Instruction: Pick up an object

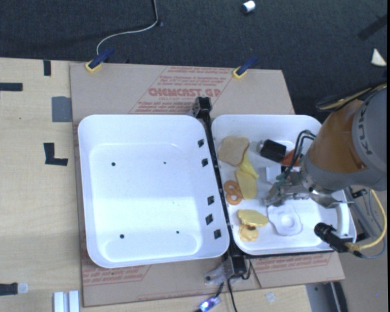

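Note:
The right bin [305, 244] holds several small objects: a tan bread-like slice [233, 149], a pale yellow piece [247, 177], an orange pretzel-like ring [233, 192], a yellow lump [252, 218] with an orange bit below it, a black block with an orange end [273, 151], and a white round object [286, 222]. My gripper [279, 195] hangs low over the middle of this bin, just above the white round object and right of the pale yellow piece. The grey arm with its orange band [335, 145] covers the bin's right side.
The left bin [91, 174] sits beside the right one, with a black divider clip strip [211, 174] between them. Both bins rest on a cardboard sheet [182, 90] held by blue and yellow clamps. A cable loops over the dark floor at the back.

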Controlling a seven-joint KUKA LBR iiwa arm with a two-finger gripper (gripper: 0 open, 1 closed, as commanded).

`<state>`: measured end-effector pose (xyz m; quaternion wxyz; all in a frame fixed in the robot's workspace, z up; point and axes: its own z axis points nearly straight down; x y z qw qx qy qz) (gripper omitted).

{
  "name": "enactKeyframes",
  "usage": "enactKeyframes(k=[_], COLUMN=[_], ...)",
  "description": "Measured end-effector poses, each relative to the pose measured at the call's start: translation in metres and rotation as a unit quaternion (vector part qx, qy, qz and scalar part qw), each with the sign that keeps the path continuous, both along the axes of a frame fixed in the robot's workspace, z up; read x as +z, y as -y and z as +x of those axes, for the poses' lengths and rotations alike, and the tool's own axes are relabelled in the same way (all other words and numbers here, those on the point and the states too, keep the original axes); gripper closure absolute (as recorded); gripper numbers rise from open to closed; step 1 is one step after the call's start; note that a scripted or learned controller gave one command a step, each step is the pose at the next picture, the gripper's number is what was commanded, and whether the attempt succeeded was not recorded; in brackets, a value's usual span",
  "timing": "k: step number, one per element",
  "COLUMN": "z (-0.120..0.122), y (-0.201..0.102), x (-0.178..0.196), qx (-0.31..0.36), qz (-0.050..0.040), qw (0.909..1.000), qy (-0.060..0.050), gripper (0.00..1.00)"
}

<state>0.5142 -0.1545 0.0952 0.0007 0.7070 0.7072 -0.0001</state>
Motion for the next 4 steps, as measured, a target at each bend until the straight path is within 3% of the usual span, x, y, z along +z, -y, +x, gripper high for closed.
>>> enactKeyframes(k=[1, 2, 3, 4], z=[0.023, 0.0, 0.061, 0.073], y=[-0.035, -0.063, -0.054, -0.048], x=[0.024, -0.009, -0.009, -0.011], qx=[0.003, 0.001, 0.001, 0.001], qz=[0.0011, 0.0018, 0.0002, 0.0011], qw=[1.0, 1.0, 1.0, 1.0], qy=[0.0, -0.004, 0.001, -0.001], gripper=[1.0, 1.0, 1.0, 1.0])
